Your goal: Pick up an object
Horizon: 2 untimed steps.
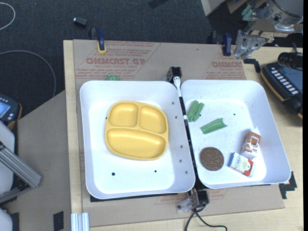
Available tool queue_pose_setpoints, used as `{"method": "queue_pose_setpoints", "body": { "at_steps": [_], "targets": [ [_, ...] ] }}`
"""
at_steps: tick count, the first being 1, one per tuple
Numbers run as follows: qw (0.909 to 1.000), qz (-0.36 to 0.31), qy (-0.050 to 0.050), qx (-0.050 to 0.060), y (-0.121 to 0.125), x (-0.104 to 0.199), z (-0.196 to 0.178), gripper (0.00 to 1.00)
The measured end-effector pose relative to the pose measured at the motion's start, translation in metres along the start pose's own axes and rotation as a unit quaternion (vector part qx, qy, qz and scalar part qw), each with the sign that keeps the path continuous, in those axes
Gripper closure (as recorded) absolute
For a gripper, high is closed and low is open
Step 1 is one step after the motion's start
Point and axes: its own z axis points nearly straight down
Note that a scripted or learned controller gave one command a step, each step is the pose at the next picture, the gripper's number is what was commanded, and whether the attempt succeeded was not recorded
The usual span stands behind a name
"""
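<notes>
A: Where does the gripper [246, 46] sit?

B: At the top right, above the bench and beyond the far rim of the right bin [269, 105]. Whether it is apart or together cannot be told; it is too small and blurred.

A: And the things it could pick?

B: All in the right bin: two green pieces, one [195, 110] near the divider and one [213, 125] toward the middle, a brown disc [211, 158] by the near rim, and two small cartons, one [251, 144] leaning just beside the other [241, 164]. The left bin [91, 129] bears a yellow divided plate [137, 130].

A: What might spoil the attempt?

B: Probably the disc lies too flat for the fingers to get under, so they could close on nothing. The cartons sit close together and near the bin's wall; a descent there could nudge one aside or catch the rim. The green pieces look slim and may roll or slip out if gripped off-centre.
</notes>
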Motion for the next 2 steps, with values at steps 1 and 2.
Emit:
{"method": "queue_pose_setpoints", "body": {
  "at_steps": [1,2],
  "targets": [
    [1.0000,-0.001,0.000,-0.006,-0.075,0.026,0.003,1.00],
    [1.0000,-0.004,0.000,-0.005,-0.097,0.086,0.058,1.00]
  ]
}}
